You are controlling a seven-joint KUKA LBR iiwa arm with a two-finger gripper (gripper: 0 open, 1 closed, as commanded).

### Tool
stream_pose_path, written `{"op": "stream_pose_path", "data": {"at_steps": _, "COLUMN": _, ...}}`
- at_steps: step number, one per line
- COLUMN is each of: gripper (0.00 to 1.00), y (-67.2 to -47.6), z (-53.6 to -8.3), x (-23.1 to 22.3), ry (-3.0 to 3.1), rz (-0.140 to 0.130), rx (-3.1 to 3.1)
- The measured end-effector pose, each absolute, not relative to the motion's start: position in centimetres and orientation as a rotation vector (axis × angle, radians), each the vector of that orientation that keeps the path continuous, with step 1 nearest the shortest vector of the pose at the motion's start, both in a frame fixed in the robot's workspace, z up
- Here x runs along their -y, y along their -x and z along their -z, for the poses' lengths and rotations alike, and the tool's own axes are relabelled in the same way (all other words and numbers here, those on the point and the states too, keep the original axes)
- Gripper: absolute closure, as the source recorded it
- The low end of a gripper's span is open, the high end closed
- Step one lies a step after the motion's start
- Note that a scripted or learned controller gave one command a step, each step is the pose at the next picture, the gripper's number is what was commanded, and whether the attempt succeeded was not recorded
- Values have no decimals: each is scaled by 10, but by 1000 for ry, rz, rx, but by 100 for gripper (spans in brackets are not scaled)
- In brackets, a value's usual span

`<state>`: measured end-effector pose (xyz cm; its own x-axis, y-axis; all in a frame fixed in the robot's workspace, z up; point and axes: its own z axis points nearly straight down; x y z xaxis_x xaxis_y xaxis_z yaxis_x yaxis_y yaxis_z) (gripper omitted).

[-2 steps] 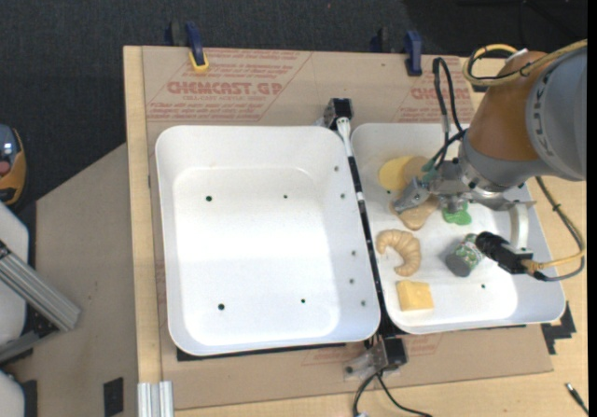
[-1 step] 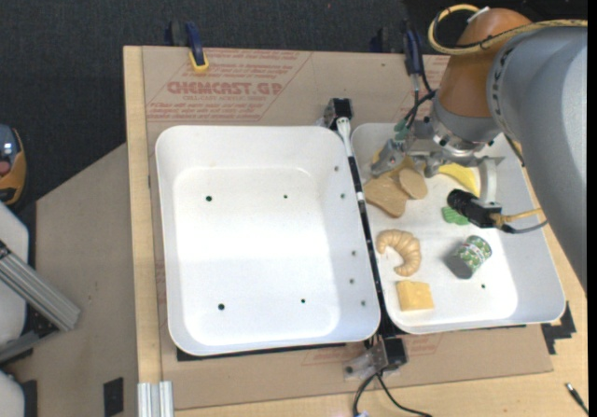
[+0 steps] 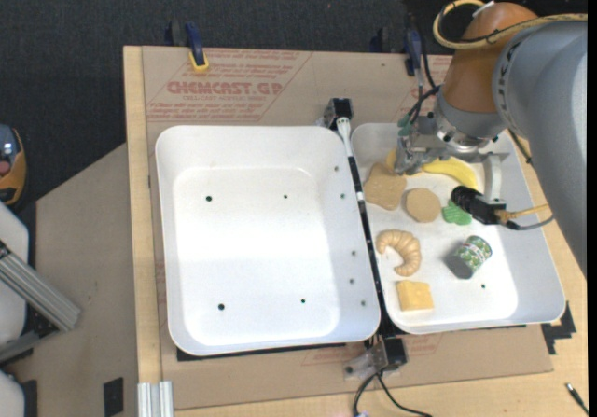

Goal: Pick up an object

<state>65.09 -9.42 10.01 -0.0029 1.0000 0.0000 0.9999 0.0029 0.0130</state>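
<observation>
Yellow curved banana [image 3: 451,170] lies at right bin's [image 3: 536,298] far edge, long axis crosswise, just right of the gripper [image 3: 408,159]; grip state unreadable.

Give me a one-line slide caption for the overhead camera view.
KUKA arm's gripper reaches down beside the banana in the right bin, among croissant, cheese and can.

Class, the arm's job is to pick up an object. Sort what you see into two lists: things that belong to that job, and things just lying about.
Belongs to the job:
gripper, low in the right bin
banana
bread slice
round biscuit
green toy
croissant
small can
cheese cube

Just lying about:
left bin
cardboard sheet
blue clamps
</observation>
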Motion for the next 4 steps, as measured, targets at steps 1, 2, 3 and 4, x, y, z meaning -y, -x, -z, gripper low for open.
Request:
{"op": "stream_pose_path", "data": {"at_steps": 1, "gripper": 0, "y": -650, "z": -99, "x": 94, "ry": -2213, "rz": -12, "rx": -2219}}
{"op": "stream_pose_path", "data": {"at_steps": 2, "gripper": 0, "y": -626, "z": -89, "x": 92, "ry": -2219, "rz": -10, "rx": -2215}}
{"op": "stream_pose_path", "data": {"at_steps": 3, "gripper": 0, "y": -532, "z": -89, "x": 102, "ry": -2224, "rz": -8, "rx": -2210}}
{"op": "stream_pose_path", "data": {"at_steps": 4, "gripper": 0, "y": -520, "z": -88, "x": 163, "ry": -2222, "rz": -6, "rx": -2211}}
